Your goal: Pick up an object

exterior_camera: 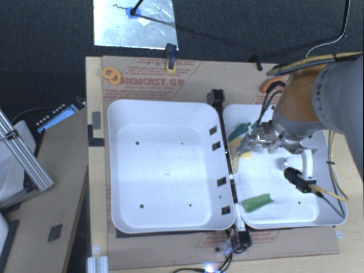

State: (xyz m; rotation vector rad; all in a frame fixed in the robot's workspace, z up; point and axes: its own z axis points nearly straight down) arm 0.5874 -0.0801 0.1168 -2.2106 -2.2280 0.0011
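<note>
Claw (245, 144) low in right bin (318, 212); 2 green pieces (256, 202), 2 bins.

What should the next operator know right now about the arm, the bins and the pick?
Gripper: low in the right bin, at its left wall; finger state unreadable.
Objects: a green piece and a yellow piece right by the gripper; another green piece lies apart near the front.
Left bin: not involved.
Done: arm is down at the objects.
Left: no confirmed grasp yet; secure an object and lift it.
</note>
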